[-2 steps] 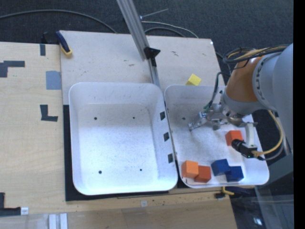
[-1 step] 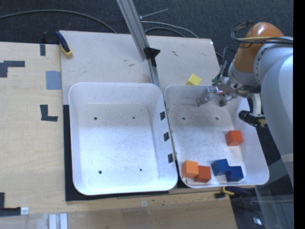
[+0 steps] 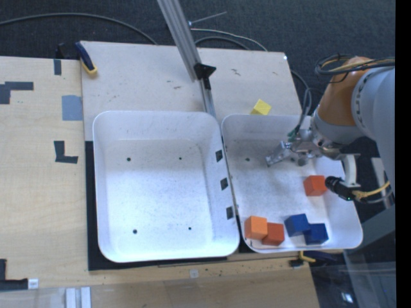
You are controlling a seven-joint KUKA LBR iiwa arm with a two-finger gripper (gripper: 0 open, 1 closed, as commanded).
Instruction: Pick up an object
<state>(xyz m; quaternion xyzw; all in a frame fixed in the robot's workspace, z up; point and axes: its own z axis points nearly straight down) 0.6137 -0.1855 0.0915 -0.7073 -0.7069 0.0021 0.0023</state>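
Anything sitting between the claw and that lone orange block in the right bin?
Nothing visible. The claw hangs over bare floor of the shallow white right bin, and the lone orange cube-shaped block lies apart, toward the near right, with open floor between.

Even bright light, soft shadows, slight blur throughout.

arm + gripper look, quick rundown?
The arm is grey and rounded, with an orange band above the wrist. The gripper is small, metallic grey, with green wiring at its base. A yellow cable and thin dark cables run along the arm's side.
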